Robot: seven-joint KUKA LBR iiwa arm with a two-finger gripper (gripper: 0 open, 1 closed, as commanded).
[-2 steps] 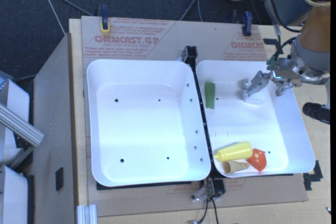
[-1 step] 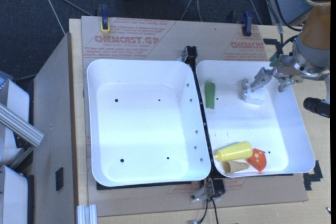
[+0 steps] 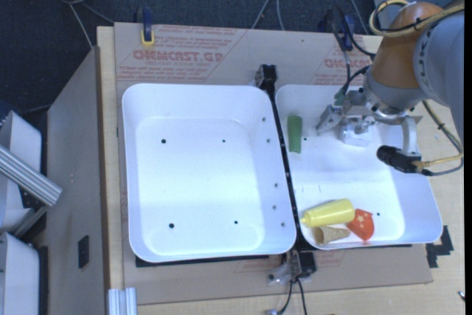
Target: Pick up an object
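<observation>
Nothing's picked up yet imo: gripper (image 3: 345,122) hangs over the back of the right bin (image 3: 413,192), jaws spread w/ nothing btwn them, green stick (image 3: 295,133) just beside it, yellow bottle (image 3: 329,212) & red piece (image 3: 362,224) at that bin's front.

— Could any writing be read?

— Yes. Red print ran across the brown protective sheet (image 3: 221,48) covering the surface, up and to the left of the gripper (image 3: 343,118). It read "CHEMCAST G P", with smaller red lines above and below it too fine to make out.

— Anything else?

— A second slanted patch of the same red print lay just above the gripper, illegible.
</observation>
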